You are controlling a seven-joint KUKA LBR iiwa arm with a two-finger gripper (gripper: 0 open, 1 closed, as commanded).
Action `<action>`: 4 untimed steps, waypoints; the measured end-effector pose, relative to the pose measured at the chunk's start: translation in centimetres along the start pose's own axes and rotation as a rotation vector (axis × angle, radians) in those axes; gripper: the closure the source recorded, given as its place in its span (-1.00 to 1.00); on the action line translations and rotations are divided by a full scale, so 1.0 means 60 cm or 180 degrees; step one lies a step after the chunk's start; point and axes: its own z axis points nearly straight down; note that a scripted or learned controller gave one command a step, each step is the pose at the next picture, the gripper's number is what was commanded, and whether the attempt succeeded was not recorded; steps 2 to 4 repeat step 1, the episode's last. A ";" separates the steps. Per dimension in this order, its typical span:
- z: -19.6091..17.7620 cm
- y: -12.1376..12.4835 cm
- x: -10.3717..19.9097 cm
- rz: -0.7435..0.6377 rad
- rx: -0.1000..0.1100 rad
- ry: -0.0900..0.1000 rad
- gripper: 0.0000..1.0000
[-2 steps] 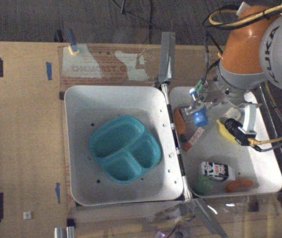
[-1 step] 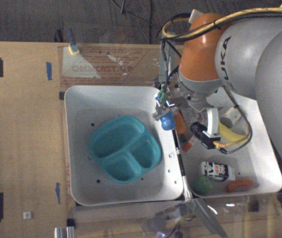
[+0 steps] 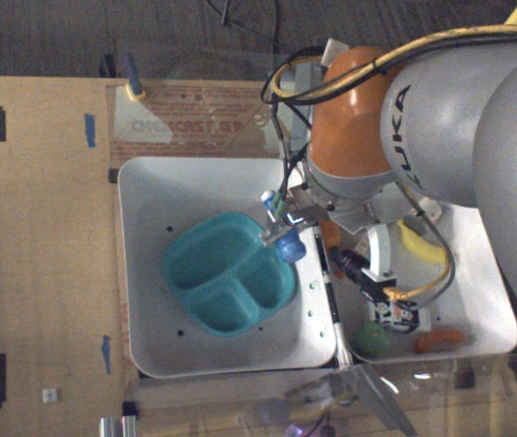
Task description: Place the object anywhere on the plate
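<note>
While gripper (image 3: 277, 217) hangs at plate's (image 3: 227, 276) 2 o'clock rim, blue object (image 3: 289, 247) sits just below it; finger state and object's long axis I cannot tell.

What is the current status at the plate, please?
Gripper over teal plate's right rim. Small blue object at its tip, grasp unclear. Path clear.

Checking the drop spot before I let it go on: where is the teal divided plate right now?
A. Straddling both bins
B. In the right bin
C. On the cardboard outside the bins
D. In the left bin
D: the teal plate lies wholly inside the left bin, with the gripper at its right edge.
</note>
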 end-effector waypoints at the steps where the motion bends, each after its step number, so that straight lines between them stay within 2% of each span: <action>1: 0.016 -0.004 -0.014 0.0141 0.0003 0.0002 1.00; 4: 0.016 -0.004 -0.014 0.0141 0.0003 0.0002 1.00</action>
